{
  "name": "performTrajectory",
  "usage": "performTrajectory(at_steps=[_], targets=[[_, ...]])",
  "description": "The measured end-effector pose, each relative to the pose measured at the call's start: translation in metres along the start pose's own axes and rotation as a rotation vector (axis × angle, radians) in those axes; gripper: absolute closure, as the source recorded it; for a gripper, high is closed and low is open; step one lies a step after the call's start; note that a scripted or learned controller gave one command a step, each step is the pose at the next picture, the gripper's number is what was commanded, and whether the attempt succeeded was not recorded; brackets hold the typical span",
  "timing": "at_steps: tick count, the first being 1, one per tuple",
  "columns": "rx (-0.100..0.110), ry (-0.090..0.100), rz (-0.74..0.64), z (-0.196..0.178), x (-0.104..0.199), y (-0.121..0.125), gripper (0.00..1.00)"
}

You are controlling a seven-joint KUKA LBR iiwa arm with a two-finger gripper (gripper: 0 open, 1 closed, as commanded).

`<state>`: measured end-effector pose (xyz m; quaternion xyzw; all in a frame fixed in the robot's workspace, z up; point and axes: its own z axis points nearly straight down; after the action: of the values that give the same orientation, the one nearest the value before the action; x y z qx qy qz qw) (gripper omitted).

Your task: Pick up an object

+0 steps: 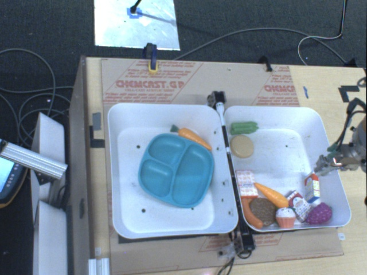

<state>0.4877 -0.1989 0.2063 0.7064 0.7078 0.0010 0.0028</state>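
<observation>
At the right rim of the right bin (330,132) the gripper (322,166) reaches in low, its fingers blurred so that I cannot tell how far apart they stand. Just below the fingertips a small milk carton (312,188) stands tilted, close to them but with nothing visibly between them. Beyond it toward the bin's near edge lie a purple grape bunch (320,213), a cupcake (285,216), a brown cookie (262,209) and an orange carrot (272,195), crowded along the wall with little room between them. A small red-and-white box (245,183) lies left of the carrot; its print is too small to read. Farther off from the fingers, a green pickle (243,128) and a tan round disc (242,146) sit near the divider, with bare white floor between them and the gripper. Across the divider, the left bin (123,171) holds a blue sectioned plate (176,171) with a second carrot (194,137) at its far edge. On the cardboard (189,76) under the bins, red print reads "CHEMCAST GP".
</observation>
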Motion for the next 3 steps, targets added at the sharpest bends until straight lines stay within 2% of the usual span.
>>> performTrajectory(at_steps=[1,2,3], targets=[[0.005,0.002,0.001,0.114,0.014,-0.002,1.0],[0.0,0.001,-0.001,0.003,0.021,0.025,1.0],[0.001,0.002,-0.002,-0.01,0.036,0.09,1.0]])
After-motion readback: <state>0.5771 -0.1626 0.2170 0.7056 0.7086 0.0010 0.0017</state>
